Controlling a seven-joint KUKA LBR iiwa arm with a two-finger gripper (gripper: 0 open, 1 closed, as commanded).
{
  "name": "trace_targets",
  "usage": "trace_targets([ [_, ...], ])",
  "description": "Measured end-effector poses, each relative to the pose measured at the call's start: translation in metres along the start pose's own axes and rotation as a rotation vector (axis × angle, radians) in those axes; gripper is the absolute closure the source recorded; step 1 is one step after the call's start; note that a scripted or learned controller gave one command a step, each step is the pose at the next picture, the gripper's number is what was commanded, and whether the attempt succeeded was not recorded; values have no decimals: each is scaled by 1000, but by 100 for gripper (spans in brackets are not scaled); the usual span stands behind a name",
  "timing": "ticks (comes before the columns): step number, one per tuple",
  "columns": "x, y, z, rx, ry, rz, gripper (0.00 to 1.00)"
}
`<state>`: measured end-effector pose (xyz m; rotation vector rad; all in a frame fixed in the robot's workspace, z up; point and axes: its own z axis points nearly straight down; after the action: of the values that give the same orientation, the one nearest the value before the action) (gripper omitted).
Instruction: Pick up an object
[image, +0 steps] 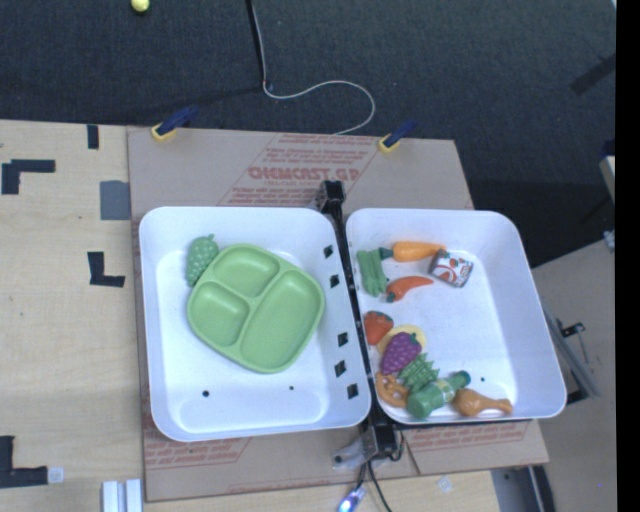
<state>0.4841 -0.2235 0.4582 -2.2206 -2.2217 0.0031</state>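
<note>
The right bin (500, 320) holds several toy foods along its left side. At the top lie an orange carrot (415, 250), a small red and white can (451, 268), a green pepper (370, 270) and an orange chili (407, 288). Lower down sit a red tomato (377, 326), a purple grape bunch (398, 352), a green leafy piece (418, 372), a green bottle shape (432, 397) and an orange-brown gourd (477, 404). The left bin (170, 330) holds a green divided plate (255, 307) with a green grape bunch (201, 257) at its upper left.
Both bins rest on a cardboard sheet (290, 170) held by blue and yellow clamps (175, 122). A white cable (300, 90) loops across the dark floor behind. Black clips (345, 330) run along the joint between the bins. The right half of the right bin is bare.
</note>
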Motion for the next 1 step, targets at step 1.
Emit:
trace_targets([
  [1,0,0,29,1,0,0,100],
])
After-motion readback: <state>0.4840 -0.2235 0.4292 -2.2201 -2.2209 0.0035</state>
